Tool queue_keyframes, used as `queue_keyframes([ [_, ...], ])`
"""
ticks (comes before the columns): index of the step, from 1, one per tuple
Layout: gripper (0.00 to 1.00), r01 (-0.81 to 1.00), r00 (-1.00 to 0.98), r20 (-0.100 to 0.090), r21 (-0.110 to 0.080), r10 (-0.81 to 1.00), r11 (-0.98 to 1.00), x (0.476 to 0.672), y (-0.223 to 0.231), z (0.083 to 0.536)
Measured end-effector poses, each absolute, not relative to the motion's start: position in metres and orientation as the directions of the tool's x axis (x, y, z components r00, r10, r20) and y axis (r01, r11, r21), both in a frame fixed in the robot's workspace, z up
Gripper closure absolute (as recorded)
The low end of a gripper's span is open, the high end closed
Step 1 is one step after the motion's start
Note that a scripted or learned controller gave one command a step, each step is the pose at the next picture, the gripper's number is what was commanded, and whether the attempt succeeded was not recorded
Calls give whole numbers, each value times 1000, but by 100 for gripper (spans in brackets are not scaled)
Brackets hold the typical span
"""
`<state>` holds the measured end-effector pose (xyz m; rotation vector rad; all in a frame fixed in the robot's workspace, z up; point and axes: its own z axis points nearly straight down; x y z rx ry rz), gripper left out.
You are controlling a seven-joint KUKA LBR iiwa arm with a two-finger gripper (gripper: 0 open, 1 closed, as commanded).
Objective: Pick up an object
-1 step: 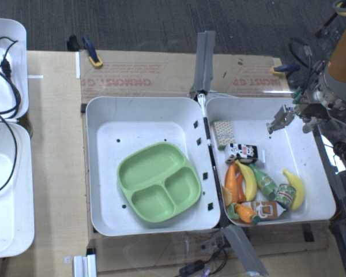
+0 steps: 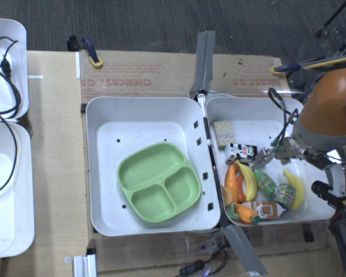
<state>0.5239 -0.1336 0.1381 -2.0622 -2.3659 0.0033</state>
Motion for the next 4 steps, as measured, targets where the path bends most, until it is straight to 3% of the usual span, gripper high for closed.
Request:
queue_keyframes([
  [1, 0, 995, -104, -2, 5, 995, 104, 512, -115, 94],
  [2, 100, 995, -100, -6, 15, 995, 100, 515, -116, 107],
  [3, 100, 998, -55, -1, -1, 998, 55, 538, -77, 212],
  [4, 0, 998, -55, -1, -2, 998, 55, 538, -77, 212],
])
